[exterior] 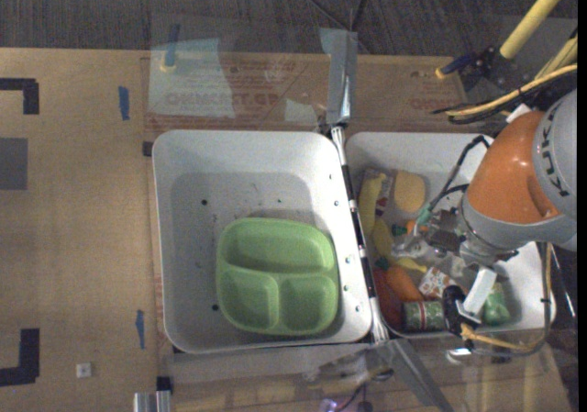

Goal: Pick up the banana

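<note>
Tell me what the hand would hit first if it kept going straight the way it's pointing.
Likely the banana, lying just ahead of the hand in the right bin, though depth is hard to judge from this view.

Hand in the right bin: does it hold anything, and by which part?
It cannot be told. The hand is low inside the right bin, close to the banana, but no hold is visible.
</note>
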Controlling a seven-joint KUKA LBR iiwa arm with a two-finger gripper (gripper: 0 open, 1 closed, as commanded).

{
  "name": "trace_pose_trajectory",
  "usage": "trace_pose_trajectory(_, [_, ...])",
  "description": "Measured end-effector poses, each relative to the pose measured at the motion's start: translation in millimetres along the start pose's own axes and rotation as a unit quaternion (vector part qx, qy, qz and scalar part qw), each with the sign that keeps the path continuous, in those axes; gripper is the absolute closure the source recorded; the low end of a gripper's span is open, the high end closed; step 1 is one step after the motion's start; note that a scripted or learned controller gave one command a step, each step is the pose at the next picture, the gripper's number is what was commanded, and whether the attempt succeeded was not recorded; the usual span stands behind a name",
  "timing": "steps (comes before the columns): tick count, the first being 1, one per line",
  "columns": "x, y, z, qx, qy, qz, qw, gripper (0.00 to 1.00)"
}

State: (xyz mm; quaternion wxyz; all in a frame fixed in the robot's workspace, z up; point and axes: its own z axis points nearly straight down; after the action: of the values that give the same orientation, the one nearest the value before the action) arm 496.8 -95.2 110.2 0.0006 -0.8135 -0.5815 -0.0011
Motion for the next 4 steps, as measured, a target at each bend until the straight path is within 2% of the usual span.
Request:
trace_pose_trajectory(1, [5, 74, 12, 0.0, -0.001, -0.008, 1.0, 0.0])
trace_pose_trajectory(2, [3, 11, 22, -0.004, 0.0, -0.037, 0.9993, 0.0])
trace_pose_trajectory(3, [0, 13, 11, -0.007, -0.002, -0.033, 0.9994, 1.0])
trace_pose_trajectory(4, [67, 70, -74, 0.0, -0.002, -0.015, 0.9999, 1.0])
